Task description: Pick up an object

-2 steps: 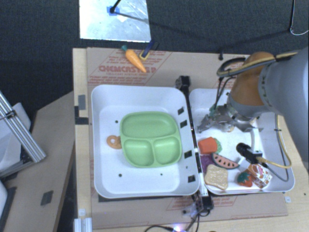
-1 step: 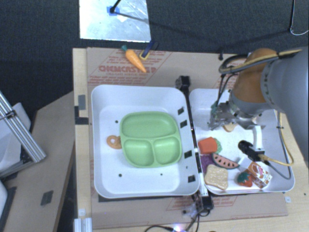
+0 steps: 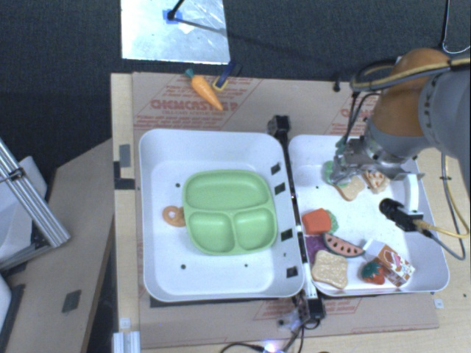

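Observation:
My gripper [image 3: 344, 173] hangs low over the back left part of the right bin [image 3: 434, 271]. It is right above a tan toast slice [image 3: 352, 189] and next to a small green piece [image 3: 328, 171]. A speckled cookie-like piece [image 3: 377, 181] lies just right of the toast. I see nothing lifted off the bin floor. Nearer the front lie a red block [image 3: 316, 220], a watermelon slice [image 3: 343, 245], a bread slice [image 3: 330, 270], a strawberry [image 3: 372, 272] and a small carton [image 3: 394, 265].
The left bin [image 3: 158, 160] holds a green divided plate [image 3: 229, 210] and a small pretzel [image 3: 174, 216]. A toy carrot [image 3: 206, 92] lies on the bench behind the bins. A black cable end [image 3: 399, 215] hangs over the right bin's middle.

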